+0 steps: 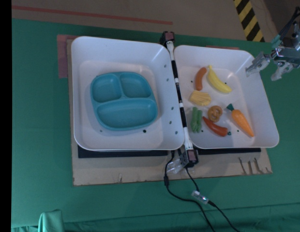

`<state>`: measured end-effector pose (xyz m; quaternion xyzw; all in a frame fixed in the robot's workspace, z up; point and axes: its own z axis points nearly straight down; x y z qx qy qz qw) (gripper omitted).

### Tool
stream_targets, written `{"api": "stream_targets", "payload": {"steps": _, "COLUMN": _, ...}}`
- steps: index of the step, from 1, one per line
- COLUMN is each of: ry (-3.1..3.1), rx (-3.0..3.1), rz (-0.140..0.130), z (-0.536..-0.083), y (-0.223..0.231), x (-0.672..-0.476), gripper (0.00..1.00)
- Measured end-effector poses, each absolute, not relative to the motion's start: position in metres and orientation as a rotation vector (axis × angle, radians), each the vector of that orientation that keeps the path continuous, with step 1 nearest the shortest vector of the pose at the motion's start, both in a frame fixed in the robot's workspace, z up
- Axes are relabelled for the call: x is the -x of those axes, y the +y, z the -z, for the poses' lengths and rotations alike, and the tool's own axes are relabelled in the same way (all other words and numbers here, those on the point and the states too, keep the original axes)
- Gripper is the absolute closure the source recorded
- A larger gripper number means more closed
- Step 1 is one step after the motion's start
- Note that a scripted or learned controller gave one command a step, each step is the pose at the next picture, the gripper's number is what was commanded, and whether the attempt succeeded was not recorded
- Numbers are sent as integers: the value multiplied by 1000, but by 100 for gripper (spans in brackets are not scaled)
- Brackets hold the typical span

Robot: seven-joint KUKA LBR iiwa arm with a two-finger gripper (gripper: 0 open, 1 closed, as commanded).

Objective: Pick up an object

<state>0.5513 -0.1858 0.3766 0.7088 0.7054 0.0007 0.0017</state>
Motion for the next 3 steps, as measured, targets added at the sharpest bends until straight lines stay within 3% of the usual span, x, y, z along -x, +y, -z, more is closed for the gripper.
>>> {"api": "stream_targets", "payload": {"steps": 1, "ry": 2216, "rx": -2222, "rz": -2, "z": -291, "y": -142, "x": -566, "gripper": 0}}
{"api": "stream_targets", "payload": {"steps": 2, "ry": 2208, "rx": -2219, "rz": -10, "z": -204, "y": -123, "x": -569, "gripper": 0}}
{"api": "stream_targets", "payload": {"steps": 3, "ry": 2201, "rx": -2218, "rz": -14, "z": -216, "y": -124, "x": -570, "gripper": 100}}
